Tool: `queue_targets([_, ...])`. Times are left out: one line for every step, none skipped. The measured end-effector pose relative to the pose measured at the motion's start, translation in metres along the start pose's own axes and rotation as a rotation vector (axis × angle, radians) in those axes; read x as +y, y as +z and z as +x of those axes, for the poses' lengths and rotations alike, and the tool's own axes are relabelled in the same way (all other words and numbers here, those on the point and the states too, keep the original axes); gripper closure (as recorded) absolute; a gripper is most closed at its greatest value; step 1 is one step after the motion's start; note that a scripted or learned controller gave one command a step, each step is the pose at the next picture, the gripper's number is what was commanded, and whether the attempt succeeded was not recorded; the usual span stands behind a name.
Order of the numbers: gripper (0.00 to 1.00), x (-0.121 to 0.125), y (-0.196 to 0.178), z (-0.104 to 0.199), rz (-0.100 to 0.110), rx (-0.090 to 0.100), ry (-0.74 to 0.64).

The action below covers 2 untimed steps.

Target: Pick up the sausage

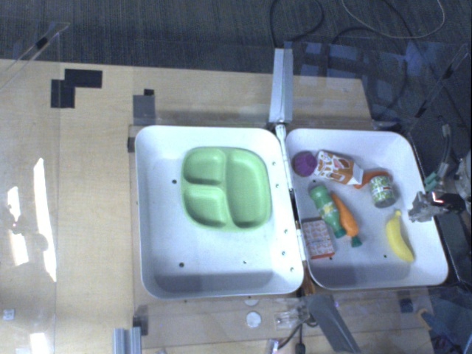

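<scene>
A short reddish-brown piece that looks like the sausage (371, 176) lies in the right bin (413, 150). It sits between the juice carton (338, 167) and the green-labelled can (382, 189), and the can hides part of it. My gripper (427, 206) is at the right bin's right rim, right of the can and above the banana (400, 237). It stands apart from the sausage. Nothing shows in its grasp.
The right bin also holds a purple round thing (303, 163), a green bottle (325, 209), a carrot (345, 216) and a small checked box (318, 238). A green divided plate (225, 186) lies in the left bin (158, 198). Cables run behind the bins.
</scene>
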<state>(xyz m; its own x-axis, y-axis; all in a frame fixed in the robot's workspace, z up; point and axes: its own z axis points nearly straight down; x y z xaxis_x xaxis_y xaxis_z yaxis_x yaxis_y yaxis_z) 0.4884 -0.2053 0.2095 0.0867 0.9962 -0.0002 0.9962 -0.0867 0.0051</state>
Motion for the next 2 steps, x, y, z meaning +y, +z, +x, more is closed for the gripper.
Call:
queue_targets([1.00, 0.0005, -0.0179, 0.0037, -0.002, -0.001, 0.008])
queue_targets([1.00, 0.0003, -0.0244, 0.0091, -0.002, -0.002, -0.089])
